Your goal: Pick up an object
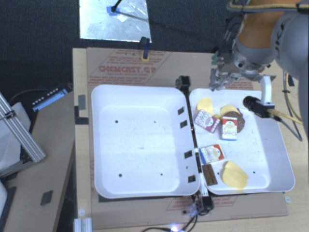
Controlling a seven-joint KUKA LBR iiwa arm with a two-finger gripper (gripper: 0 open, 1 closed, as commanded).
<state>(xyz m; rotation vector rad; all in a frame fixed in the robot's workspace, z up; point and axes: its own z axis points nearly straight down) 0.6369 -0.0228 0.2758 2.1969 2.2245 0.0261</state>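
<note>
1. Hovering above the far edge of the right bin (282, 166), the gripper (223, 80) hangs from the grey arm with its orange band (265, 4). Whether it is open or closed cannot be told from this slant; nothing is seen between its tips.
2. The right bin holds all the loose objects. Near its far left corner lies a pale yellow piece (205, 104), and just beside it a purple-and-white packet (207, 122).
3. A yellow disc (228, 111) sits next to a dark brown round object (240, 121), with a small red-and-white box (229, 128) lying against them.
4. Nearer the front, a small carton with a blue and red label (212, 153) rests close to the divider between the bins. A brown bar (208, 174) lies at the left wall, and a larger yellow piece (234, 175) sits just right of it.
5. The left bin (101, 178) stands beside the right one, both on a cardboard sheet (125, 67).
6. A silvery square plate (115, 12) lies on the dark surface beyond the bench.
</note>
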